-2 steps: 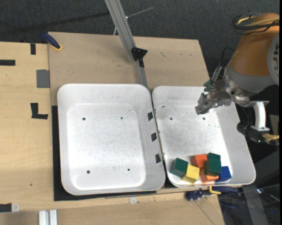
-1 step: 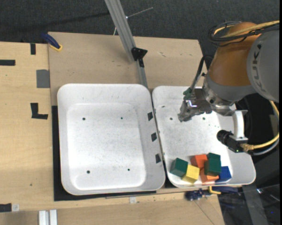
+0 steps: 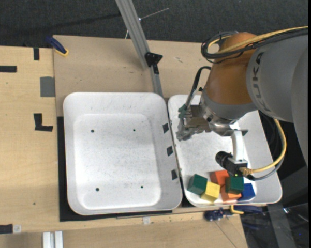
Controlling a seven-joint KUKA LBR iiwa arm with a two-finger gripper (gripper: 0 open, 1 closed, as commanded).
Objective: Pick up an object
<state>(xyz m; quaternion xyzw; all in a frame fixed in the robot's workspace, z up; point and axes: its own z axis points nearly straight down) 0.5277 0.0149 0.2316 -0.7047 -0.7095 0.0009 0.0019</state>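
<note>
Several small blocks lie clustered at the near end of the right bin (image 3: 196, 154): a green block (image 3: 197, 184), a yellow block (image 3: 211, 190), an orange block (image 3: 220, 177), a red-orange block (image 3: 230, 194) and a blue block (image 3: 248, 190). My gripper (image 3: 185, 129) hangs over the left part of the right bin, up-view from the blocks and well apart from them. Nothing shows between its fingers. The arm's orange band (image 3: 228, 81) and grey body cover the far end of the right bin.
The left bin (image 3: 116, 149) sits beside the right one, sharing a raised divider with black clips (image 3: 169, 150). A slanted metal pole (image 3: 137, 30) rises behind the bins. Cables and a black fitting (image 3: 228, 161) hang off the wrist above the blocks.
</note>
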